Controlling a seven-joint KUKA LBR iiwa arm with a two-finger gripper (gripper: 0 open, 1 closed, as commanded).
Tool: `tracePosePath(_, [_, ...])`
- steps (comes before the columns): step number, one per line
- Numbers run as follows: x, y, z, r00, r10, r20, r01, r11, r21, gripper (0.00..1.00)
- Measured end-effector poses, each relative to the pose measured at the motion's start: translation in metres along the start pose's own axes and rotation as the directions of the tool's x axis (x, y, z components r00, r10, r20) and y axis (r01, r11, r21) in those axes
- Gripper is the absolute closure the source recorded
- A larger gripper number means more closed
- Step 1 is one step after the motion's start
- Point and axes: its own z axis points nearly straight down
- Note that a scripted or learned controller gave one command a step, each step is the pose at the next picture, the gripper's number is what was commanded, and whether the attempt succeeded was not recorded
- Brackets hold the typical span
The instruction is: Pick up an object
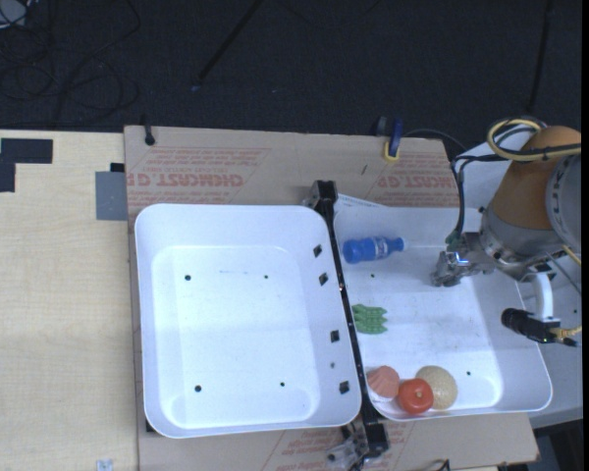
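Since nothing is gripped yet, your step in hand is the approach, so pick a target before you descend. The end effector [450, 266] sits low at the far right part of the right bin [515, 395]; whether it is released or clenched you cannot tell from here, so confirm it is spread before you commit.

The bottle [372, 249] lies on its side near the far left of that bin, closest to the end effector and apart from everything else. It looks like the easiest choice: align across its narrow width, not along its length, and centre on the body so it does not roll away.

The green piece [369, 319] lies flat by the divider [342, 302], and it may be too low and too near that wall for a clean grip.

At the near edge, the pink item [382, 381], the red ball [415, 395] and the tan ball [438, 385] huddle together, touching. Avoid them first; a descent there likely pushes neighbours aside or pinches two at once. The left bin [157, 332] gives you nothing to reach for.
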Motion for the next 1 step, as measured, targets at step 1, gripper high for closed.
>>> tracePosePath(1, [-0.0001,-0.0012,-0.0147,1.000,0.003,-0.004,-0.003,1.000,0.004,1.00])
